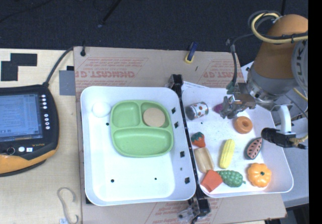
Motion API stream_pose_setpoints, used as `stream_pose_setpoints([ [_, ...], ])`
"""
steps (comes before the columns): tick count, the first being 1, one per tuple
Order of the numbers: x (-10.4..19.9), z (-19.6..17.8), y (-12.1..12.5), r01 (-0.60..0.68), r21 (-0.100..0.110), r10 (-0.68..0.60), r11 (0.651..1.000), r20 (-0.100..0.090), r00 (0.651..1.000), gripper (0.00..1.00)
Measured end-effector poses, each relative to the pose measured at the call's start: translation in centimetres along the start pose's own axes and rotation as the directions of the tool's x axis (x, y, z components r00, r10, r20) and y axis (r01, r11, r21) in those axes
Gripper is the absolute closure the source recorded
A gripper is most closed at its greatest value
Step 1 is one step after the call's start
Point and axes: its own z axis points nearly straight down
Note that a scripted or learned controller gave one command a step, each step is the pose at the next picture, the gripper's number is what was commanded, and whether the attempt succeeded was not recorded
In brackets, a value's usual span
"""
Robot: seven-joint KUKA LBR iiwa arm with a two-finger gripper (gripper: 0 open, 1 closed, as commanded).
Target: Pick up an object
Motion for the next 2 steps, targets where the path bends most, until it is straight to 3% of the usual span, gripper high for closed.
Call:
stream_pose_setpoints([
  [2,10.4,1.6,-3.8,0.000,0.003,0.000,1.000,0.002,1.000,1.00],
])
